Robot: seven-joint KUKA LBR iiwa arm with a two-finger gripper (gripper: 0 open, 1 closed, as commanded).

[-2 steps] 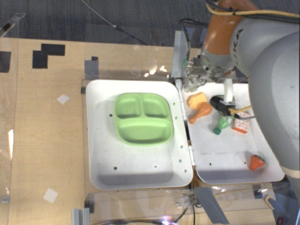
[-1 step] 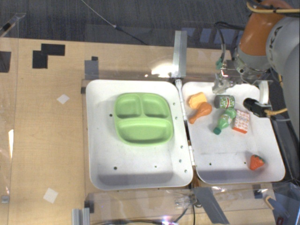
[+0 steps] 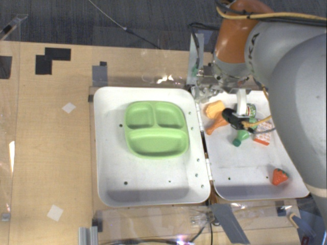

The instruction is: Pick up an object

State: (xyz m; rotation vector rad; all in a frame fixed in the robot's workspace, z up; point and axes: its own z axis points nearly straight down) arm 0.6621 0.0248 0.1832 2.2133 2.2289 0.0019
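My gripper (image 3: 206, 92) hangs over the far left corner of the right bin (image 3: 245, 180), under the orange wrist band. Just below it lies an orange rounded piece (image 3: 214, 107), and a second orange, carrot-like piece (image 3: 216, 124) lies a little nearer, close to the bin's left wall. To their right lie a small green object (image 3: 240, 137), a small can with a green label (image 3: 250, 109) and a red and white packet (image 3: 261, 137). A red strawberry-like toy (image 3: 279, 176) sits in the near right corner. Nothing shows between the fingers.
The left bin (image 3: 110, 177) holds a green divided plate (image 3: 155, 128) in its middle. The arm's large grey body covers the right side of the right bin. The wall between the two bins runs just left of the orange pieces.
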